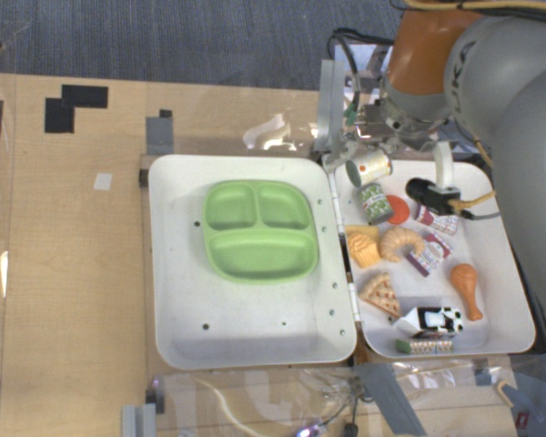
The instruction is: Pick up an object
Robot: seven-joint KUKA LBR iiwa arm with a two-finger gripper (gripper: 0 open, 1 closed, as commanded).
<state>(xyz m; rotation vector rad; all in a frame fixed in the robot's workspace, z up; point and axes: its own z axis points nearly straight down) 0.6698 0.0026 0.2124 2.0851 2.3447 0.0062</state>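
The small tin can (pixel 371 166) lies tipped on its side at the far left corner of the right bin (pixel 514 321), its long axis slanting toward the divider, right beneath the gripper (pixel 375 139). Whether that tool is spread or closed, I cannot tell. The bin wall crowds the can on two sides. A green can (pixel 375 202) sits just nearer, toy food beyond. The left bin (pixel 173 317) bears a green tray (pixel 259 230).
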